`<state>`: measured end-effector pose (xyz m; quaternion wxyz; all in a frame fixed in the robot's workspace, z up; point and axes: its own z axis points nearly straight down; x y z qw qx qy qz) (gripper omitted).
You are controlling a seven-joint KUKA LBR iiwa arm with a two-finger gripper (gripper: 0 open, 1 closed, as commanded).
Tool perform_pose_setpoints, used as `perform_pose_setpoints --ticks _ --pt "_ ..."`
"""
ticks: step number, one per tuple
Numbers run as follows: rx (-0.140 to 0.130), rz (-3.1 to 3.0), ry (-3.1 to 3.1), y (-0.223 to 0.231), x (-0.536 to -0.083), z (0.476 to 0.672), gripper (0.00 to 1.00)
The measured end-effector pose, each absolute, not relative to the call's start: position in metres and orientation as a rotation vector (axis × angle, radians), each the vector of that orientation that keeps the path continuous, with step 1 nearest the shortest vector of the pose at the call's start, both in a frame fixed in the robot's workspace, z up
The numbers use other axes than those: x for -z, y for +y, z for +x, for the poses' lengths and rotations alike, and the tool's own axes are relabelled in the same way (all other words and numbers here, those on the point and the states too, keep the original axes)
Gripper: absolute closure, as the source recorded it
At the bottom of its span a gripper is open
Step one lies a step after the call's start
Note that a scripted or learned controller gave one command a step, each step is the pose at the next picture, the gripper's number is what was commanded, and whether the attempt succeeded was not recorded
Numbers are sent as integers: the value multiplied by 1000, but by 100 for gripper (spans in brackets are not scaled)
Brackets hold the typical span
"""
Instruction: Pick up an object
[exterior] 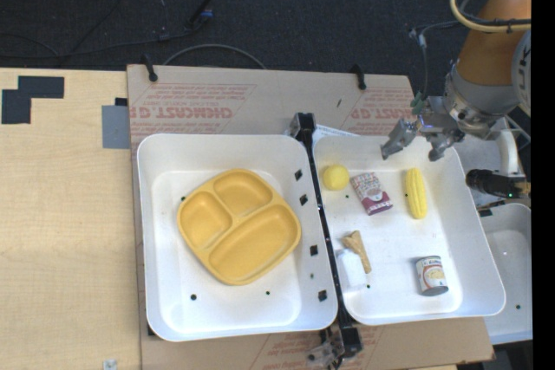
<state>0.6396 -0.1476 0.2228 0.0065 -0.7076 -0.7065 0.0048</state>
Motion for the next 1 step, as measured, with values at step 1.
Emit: perform_pose_setpoints --ticks 1 --pt "-3 -2219 -2220 -147 -232 642 0"
